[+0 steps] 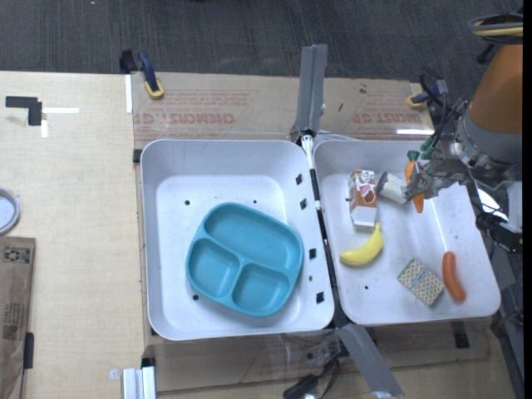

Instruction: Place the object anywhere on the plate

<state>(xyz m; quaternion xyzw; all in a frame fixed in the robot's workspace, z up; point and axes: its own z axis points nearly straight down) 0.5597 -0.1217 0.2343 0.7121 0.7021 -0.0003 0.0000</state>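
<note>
Nearest the lens, at the bottom: a grey strut [367,362] slanting out from under the seam where the two bins meet. Just above it, the front rim of the left bin [158,248] and of the right bin [478,306].

In the left bin, slightly toward the front: a teal plate [245,258], rounded, lying flat, split into three compartments, one long and two smaller. Bare white floor all round it, widest at the back and along the left wall; narrower toward the seam.

In the right bin, at the back right: the gripper [418,191], low over the floor, hung from the grey arm [499,98] with its orange band. Open or closed: not to be told from here. Right against it, an orange piece [411,173], small, slim, carrot-like, standing roughly upright. Gripped or merely beside: cannot tell. Touching the gripper's left side, a pale grey-white lump [391,189], shape unclear.

Left of that, a small white and brown carton [362,198], near the seam. In front of it, just beside, a yellow banana [364,248], curved upward at its right end. Toward the front right corner, a speckled tan square packet [420,283], and just beside it an orange-red sausage [453,275] lying along the right wall.

Open floor in the right bin: a patch in the middle between banana, packet and gripper.
</note>
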